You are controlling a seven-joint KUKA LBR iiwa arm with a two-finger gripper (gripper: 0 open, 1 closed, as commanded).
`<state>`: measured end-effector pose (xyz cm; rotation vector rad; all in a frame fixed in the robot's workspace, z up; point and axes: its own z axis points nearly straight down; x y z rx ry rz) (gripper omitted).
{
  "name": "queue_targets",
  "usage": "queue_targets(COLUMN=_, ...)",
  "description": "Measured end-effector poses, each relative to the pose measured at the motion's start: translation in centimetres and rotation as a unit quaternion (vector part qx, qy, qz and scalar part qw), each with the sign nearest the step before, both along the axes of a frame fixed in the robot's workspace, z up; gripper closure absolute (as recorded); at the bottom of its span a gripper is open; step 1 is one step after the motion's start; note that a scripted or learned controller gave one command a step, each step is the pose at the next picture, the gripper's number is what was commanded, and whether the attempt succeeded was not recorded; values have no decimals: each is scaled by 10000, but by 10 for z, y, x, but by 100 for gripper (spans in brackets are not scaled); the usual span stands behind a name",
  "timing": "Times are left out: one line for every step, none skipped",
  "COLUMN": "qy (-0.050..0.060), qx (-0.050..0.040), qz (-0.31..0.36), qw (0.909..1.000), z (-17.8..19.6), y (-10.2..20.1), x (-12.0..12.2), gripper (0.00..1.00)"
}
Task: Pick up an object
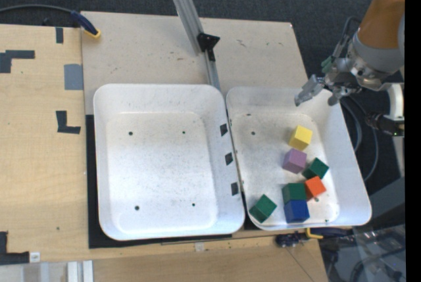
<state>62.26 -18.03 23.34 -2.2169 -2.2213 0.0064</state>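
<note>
Over the far right corner of the right bin (342, 142), we're seeing the gripper (320, 91) hanging w/ its two fingers spread apart, nothing between them. Below it, in that bin's near half, we're looking at the blocks: a yellow cube (301, 137) sitting farthest back, a purple cube (295, 160) just in front of it, then a dark green cube (318, 168), an orange cube (315, 187), another green cube (294, 192) touching a blue cube (297, 210), & a green cube (263, 207) lying apart to the left. The left bin (105, 142) is sitting beside it.
</note>
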Motion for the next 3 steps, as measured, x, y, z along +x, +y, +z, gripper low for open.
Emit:
queue_targets(qy=6, qx=4, qz=-1, qw=10000, z=-48, y=5, x=-8, gripper=0)
queue_targets(qy=3, qx=1, qz=-1, qw=10000, z=-92, y=4, x=-5, gripper=0)
queue_targets(qy=-18, qx=1, qz=9, qw=10000, z=-79, y=4, x=-4, gripper=100)
